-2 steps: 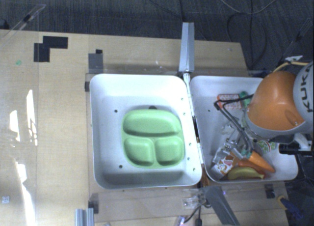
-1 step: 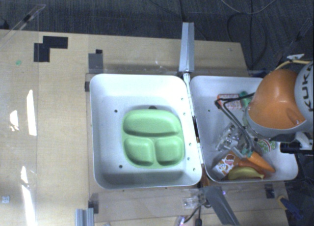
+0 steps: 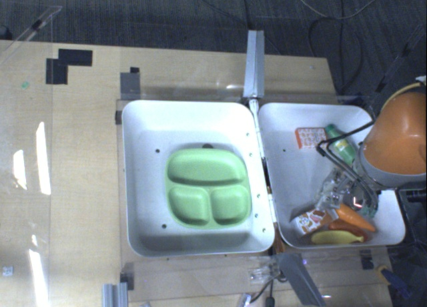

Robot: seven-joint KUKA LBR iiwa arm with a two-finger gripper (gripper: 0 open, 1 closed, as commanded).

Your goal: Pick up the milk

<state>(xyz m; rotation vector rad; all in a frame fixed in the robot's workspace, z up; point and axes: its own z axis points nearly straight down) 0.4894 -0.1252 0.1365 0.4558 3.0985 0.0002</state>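
Pale wood desk [image 3: 67, 199] carries two shallow white bins side by side, seen from above, with dark carpet and loose cables beyond its far edge. Left bin [image 3: 143, 165] holds a green three-part tray [image 3: 207, 187] near its middle. Right bin [image 3: 283, 165] is crowded along its near right side: a small milk carton [image 3: 310, 220] lies tilted there, touching a yellow banana [image 3: 337, 237] and an orange carrot [image 3: 355, 219]; a green bottle [image 3: 341, 144] and a red-and-white packet [image 3: 309, 138] sit farther back. Grey arm's pincer [image 3: 337, 195] hangs just above the carton; whether it is apart or together cannot be told.
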